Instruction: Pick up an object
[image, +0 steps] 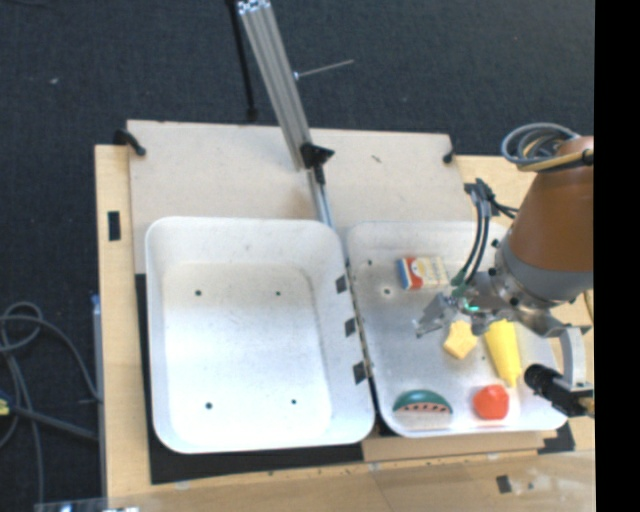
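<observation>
1. From where I am standing, the gripper (447, 315) is hanging low inside the right bin (385, 330), its grey fingers seeming to be spread, with nothing showing between them.
2. It is hovering just beside the pale yellow block (460, 343), at that block's upper left, close enough that I cannot tell whether a fingertip is touching it.
3. The arm (552, 225) is reaching in over the block's right side, its orange band sitting above the wrist and shading that corner of the bin.
4. Working outward from the block: a yellow banana-shaped piece (503, 350) is lying just beside it on the right, a small white carton with a red and blue end (421, 271) is lying near it above, a red tomato-like ball (491, 402) is sitting below and to the right, and a watermelon slice (422, 405) is sitting below and to the left.
5. The left bin (245, 330) is lying well apart from the block, across the divider.
6. I judge the arm to be lining up for a grasp, with no object lifted yet.
7. The next move, as I read it, is calling for a small shift to centre the fingers over the block, a short descent, then closing without nudging the banana piece alongside.
</observation>
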